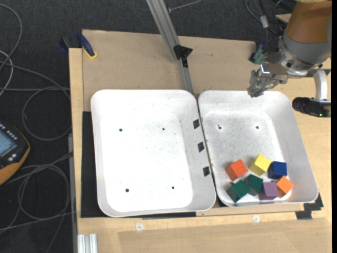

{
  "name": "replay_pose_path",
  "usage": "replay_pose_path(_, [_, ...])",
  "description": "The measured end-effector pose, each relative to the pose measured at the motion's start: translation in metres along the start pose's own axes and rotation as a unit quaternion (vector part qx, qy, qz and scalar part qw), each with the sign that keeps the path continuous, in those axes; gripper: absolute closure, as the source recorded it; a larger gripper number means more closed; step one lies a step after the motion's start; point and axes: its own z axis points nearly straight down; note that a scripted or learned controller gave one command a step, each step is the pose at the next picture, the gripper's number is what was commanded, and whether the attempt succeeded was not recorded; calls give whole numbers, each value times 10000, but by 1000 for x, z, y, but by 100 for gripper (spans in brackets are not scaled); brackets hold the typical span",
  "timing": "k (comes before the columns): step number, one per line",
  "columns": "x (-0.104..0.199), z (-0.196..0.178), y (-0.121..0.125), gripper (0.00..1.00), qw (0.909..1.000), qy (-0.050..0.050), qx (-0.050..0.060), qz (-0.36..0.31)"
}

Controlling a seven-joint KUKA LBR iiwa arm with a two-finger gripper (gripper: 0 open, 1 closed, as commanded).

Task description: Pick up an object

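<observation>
Small coloured cubes [258, 179] lie clustered in the near right corner of the right shallow white plastic bin [231, 109]: two orange, one yellow, one blue, one purple, two dark green, several touching. The grey two-finger gripper [256, 90] hangs over the bin's far rim, well apart from them.

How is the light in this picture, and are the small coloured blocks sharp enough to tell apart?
In the camera view, the light is even and soft; the two shallow white bins look bright but keep their speckles and dark holes. The small coloured blocks are slightly soft, yet each colour separates clearly. The grey two-finger gripper is dim and a little blurred, and it casts no hard shadow.
</observation>
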Motion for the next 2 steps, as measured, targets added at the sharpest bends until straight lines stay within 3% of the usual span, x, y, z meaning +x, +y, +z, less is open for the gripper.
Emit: replay_pose_path(2, [103,24,10,100,10000,14,64,-13])
